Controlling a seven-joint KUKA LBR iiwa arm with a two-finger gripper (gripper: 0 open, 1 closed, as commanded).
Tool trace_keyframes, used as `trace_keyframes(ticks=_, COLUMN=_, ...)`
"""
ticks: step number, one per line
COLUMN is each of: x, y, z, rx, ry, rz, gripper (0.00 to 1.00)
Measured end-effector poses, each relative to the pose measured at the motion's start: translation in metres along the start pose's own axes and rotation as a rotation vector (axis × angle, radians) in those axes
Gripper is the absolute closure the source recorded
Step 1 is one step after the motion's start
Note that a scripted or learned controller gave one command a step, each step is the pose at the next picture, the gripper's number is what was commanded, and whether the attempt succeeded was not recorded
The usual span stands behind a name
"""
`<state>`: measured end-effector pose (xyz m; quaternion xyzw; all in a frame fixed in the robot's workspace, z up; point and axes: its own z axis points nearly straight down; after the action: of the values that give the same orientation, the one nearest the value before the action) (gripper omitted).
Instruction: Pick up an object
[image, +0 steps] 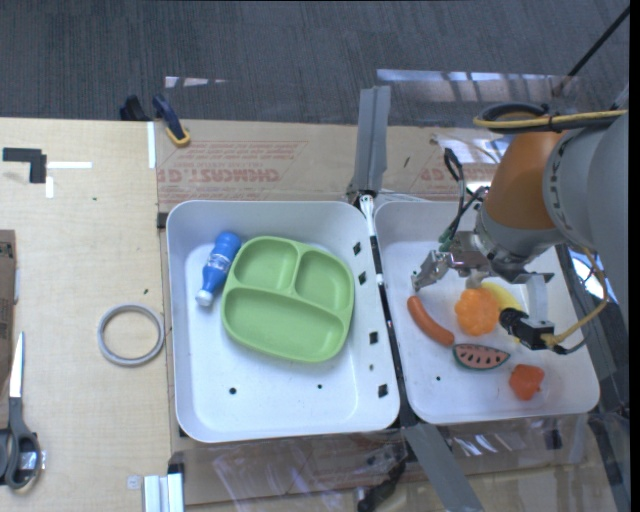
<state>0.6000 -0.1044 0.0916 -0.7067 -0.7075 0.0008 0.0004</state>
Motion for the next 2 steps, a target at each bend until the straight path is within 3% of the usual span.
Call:
trace_keyframes(ticks=1, x=0.01, y=-0.079, z=0.001, rx=0.001, ry=0.001, rz=0.004, gripper=0.0)
trace_keyframes(ticks=2, x=0.002, y=-0.123, z=0.001, rx=0.001, ry=0.001, rz=0.004, gripper=0.0)
